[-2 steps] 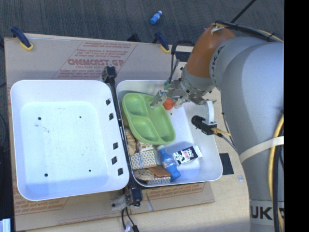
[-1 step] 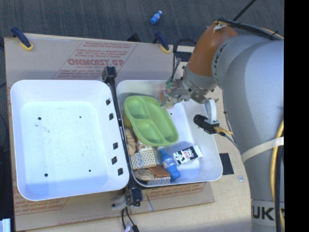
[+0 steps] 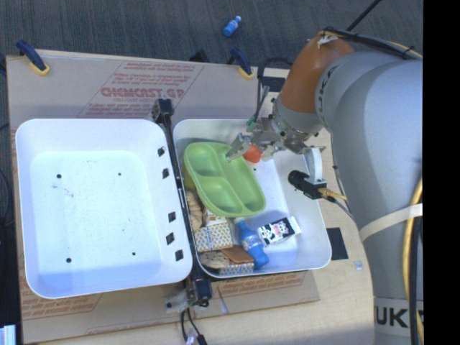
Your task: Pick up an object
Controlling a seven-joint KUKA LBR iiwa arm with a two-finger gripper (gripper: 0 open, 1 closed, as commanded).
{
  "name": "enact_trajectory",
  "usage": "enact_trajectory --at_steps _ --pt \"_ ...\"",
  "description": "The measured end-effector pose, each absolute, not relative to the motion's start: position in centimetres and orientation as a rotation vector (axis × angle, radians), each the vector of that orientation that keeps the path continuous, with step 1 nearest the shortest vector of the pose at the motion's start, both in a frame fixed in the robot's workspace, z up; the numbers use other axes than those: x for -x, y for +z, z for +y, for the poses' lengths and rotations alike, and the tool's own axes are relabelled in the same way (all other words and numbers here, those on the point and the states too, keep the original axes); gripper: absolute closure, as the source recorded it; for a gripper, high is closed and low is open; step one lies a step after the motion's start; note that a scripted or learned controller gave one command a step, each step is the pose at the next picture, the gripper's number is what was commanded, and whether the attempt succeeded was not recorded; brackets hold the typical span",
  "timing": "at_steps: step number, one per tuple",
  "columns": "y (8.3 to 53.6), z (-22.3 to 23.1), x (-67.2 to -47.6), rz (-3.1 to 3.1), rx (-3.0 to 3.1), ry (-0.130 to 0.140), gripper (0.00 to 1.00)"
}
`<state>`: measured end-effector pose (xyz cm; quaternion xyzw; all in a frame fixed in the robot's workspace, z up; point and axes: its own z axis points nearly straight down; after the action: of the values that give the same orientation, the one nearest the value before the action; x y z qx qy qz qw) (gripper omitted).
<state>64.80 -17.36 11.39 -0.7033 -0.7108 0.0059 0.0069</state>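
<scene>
Pincer [image 3: 243, 149] tips indistinct over green tray [image 3: 223, 180]

we see a brown cardboard sheet [image 3: 144, 85] with red print lying under both bins, held at its far edge by a blue clamp [image 3: 32, 56] on the left and another blue clamp [image 3: 241, 60] further right. beyond it, on the dark floor [image 3: 108, 9], sits a small blue object [image 3: 231, 26]. black clips [image 3: 172, 192] run along the seam between the bins, and a black cable [image 3: 374, 6] crosses the far right corner
</scene>
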Motion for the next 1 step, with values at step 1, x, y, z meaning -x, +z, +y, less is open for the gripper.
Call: enact_trajectory --at_steps 1 --pt "12.42 -17.37 -64.82 -2.225 2.197 0.019 1.0"
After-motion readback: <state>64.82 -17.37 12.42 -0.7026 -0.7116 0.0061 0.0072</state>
